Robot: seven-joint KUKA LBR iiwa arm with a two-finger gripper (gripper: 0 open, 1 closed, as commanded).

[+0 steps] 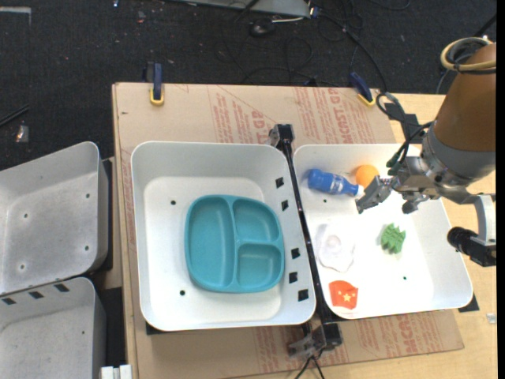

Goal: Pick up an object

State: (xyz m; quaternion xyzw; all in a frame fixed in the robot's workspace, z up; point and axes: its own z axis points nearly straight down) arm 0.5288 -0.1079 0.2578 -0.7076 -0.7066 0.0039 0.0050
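Success at this step likely depends on picking one isolated target and dropping straight over it. Nearest the camera in the right bin (450, 287), at 6 o'clock, lies a red-orange piece (343, 294); a white item (334, 245) sits just above it, a green toy (392, 238) toward 3 o'clock. Farther back, a blue bottle (331, 182) touches an orange ball (365, 174). The gripper (392, 196) hovers between ball and toy, jaws spread, grasping nothing, wrist canted toward 9 o'clock.

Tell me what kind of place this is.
Likely a robotics lab test bench: a cardboard sheet clamped under two white bins, loose cables across a dark floor, and a robot arm reaching in.
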